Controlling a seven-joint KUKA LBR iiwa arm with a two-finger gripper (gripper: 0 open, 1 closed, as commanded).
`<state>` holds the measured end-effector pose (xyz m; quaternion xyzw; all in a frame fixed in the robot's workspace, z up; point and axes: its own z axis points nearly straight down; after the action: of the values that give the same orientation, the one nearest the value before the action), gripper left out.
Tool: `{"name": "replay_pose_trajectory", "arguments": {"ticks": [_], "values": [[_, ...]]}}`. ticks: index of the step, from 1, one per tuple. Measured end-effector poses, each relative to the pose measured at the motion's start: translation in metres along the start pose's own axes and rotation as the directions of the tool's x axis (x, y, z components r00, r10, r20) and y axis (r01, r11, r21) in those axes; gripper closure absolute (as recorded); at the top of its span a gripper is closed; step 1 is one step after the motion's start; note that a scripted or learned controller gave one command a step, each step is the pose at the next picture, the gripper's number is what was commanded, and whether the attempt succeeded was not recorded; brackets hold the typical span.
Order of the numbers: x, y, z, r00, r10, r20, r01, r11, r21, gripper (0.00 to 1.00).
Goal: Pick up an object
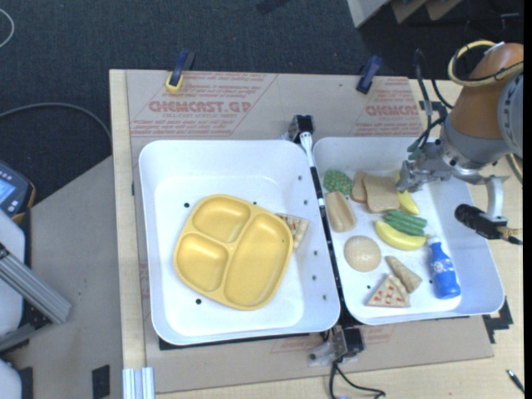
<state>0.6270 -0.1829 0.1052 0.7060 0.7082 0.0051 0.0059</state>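
Dark carpet surrounds a cardboard-topped bench (249, 98) bearing two white bins. Left bin (158, 223): a yellow divided plate (233, 250) with a pizza wedge (295, 225) at its right edge. Right bin (482, 281): toy foods, including bread (381, 194), banana (397, 236), bun (362, 253) and a blue bottle (443, 270). The gripper (413, 177) hovers at the bread near the far edge; its opening cannot be judged. The toys look light, stiff and smooth; grasp across the narrow width.

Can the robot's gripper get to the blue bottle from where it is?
Probably yes. The blue bottle lies near the right bin's front right corner with nothing on top of it. The gripper hangs over the bread at the back, and only the low banana lies between.
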Motion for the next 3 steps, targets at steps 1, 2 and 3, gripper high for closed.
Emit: {"name": "replay_pose_trajectory", "arguments": {"ticks": [1, 2, 3], "values": [[0.008, -0.002, -0.049, 1.0, 0.002, 0.001, -0.002, 1.0, 0.01, 1.0], [0.01, -0.007, -0.11, 1.0, 0.002, 0.001, -0.002, 1.0, 0.009, 1.0], [0.01, -0.006, -0.121, 1.0, 0.002, 0.0, -0.002, 1.0, 0.011, 1.0]]}}
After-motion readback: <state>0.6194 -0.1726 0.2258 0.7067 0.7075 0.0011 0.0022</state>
